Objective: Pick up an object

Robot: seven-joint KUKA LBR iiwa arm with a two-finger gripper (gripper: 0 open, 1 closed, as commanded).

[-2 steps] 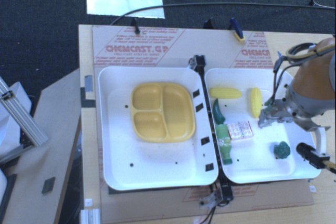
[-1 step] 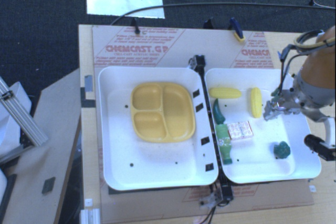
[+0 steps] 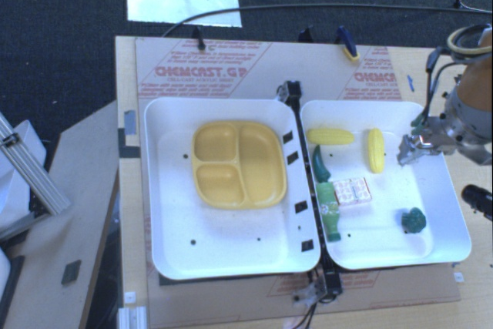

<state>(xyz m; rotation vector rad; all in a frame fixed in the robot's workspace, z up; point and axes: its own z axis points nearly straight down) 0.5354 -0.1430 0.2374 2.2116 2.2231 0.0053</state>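
The right bin (image 3: 451, 236) holds several small objects. A yellow corn-like piece (image 3: 331, 137) lies flat at its far left. A second yellow piece (image 3: 375, 149) lies lengthwise beside it. A dark green curved piece (image 3: 320, 164) and a light green bottle (image 3: 330, 213) lie along the bin's left wall. A white and pink box (image 3: 353, 191) sits next to the bottle. A dark green lump (image 3: 414, 220) rests near the front right corner. My gripper (image 3: 411, 148) hangs over the right bin's right side, right of the second yellow piece and apart from it.
The left bin (image 3: 166, 243) holds a yellow divided plate (image 3: 237, 164). A black clipped divider (image 3: 302, 166) runs between the bins. The grey arm with its cables (image 3: 470, 96) stands over the bench's right edge. A blue clamp (image 3: 348, 44) lies on the board behind the bins.
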